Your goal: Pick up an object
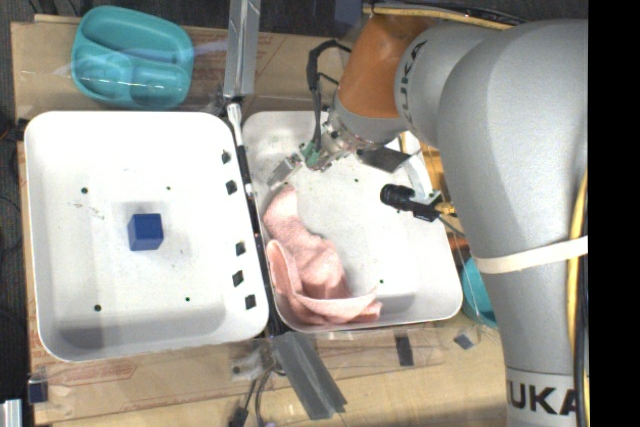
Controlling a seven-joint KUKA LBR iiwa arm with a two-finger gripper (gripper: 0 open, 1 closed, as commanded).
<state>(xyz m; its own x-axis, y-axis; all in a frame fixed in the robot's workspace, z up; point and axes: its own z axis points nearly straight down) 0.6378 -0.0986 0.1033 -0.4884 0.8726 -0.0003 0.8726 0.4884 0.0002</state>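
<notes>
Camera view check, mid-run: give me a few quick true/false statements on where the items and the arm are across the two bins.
1. The blue cube lies in the left bin. True.
2. The pink cloth lies in the left bin. False: it is in the right bin, along its left wall and front edge.
3. The gripper is over the right bin's back left part. True.
4. The gripper is touching the blue cube. False: the cube sits apart in the other bin.
5. A teal container sits inside the right bin. False: it rests on the bench behind the left bin.
</notes>
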